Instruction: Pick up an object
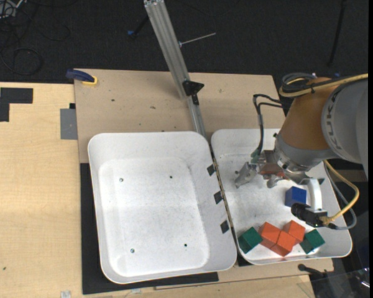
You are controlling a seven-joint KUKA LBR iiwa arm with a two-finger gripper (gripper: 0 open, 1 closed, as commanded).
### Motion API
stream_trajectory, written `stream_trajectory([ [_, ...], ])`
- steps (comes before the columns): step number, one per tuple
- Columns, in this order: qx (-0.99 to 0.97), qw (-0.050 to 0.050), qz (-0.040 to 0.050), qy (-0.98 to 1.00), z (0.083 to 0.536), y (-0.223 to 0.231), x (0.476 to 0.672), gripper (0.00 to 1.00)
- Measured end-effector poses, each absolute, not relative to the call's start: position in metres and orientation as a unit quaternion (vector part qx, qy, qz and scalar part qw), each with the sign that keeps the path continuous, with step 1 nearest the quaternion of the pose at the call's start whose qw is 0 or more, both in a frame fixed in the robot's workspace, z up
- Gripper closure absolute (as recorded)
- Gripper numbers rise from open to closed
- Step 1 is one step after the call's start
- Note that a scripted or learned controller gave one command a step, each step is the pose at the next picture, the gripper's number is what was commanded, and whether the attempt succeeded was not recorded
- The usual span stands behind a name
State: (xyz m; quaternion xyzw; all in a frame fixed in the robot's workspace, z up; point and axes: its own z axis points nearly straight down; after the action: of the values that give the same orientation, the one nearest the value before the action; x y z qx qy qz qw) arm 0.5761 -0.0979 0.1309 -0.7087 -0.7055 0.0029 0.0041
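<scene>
Grey gripper (256,174) is hovering over the right bin (236,143), jaws parted and grasping nothing; orange blocks (282,236), green blocks (250,239) and a blue block (295,197) are lying beyond the jaws.

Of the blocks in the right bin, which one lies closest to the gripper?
The blue block, alone just below the gripper; the orange and green blocks cluster farther off at the bin's near edge.

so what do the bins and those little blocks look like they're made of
Left bin and right bin: thin white plastic probably, judging by the rounded moulded rims and faint sheen. Orange blocks, green blocks and blue block: matte, flat colour, maybe painted wood or foam; hard to tell.
</scene>
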Motion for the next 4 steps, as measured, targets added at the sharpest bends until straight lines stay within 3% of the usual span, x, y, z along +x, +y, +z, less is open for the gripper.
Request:
stream_trajectory([
  [1,-0.712,0.002,0.0014,-0.702,0.144,-0.101,0.577,1.00],
  [3,-0.707,-0.002,-0.0015,-0.707,0.271,-0.106,0.575,1.00],
  [4,-0.707,0.000,-0.0001,-0.707,0.291,-0.108,0.575,1.00],
])
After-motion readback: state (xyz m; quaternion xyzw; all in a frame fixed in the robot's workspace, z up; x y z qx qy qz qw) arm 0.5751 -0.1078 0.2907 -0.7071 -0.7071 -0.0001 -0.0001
